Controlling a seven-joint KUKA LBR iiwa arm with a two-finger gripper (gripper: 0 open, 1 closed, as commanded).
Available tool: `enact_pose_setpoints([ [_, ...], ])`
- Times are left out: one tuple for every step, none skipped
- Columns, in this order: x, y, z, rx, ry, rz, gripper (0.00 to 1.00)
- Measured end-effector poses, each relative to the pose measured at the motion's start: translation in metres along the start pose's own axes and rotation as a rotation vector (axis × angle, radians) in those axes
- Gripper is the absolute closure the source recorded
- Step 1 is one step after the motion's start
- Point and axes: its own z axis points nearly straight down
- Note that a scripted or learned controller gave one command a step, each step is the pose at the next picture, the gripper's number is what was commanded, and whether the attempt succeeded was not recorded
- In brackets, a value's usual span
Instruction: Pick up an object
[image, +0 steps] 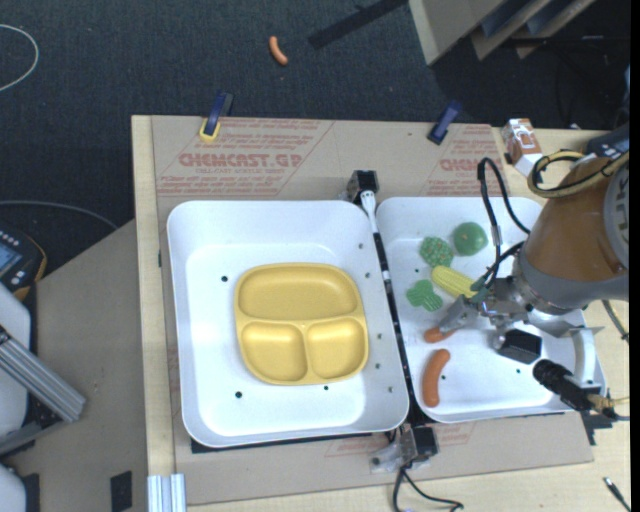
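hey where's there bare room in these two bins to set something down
Left bin: a bare white margin rings the yellow divided plate, widest along its left and far sides. Right bin: bare floor at the near edge, right of the sausage. Its middle is crowded: broccoli, corn, green ball and the gripper.

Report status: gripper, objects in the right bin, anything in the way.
Gripper low in right bin, beside corn cob; nothing seen between fingers. Sausage, broccoli lie free. Black cable crosses above bin.
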Motion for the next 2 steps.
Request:
enact_pose_setpoints([
  [0.002,0.003,0.034,-0.011,0.003,-0.002,0.00],
  [0.002,0.004,0.022,-0.017,0.001,-0.001,1.00],
])
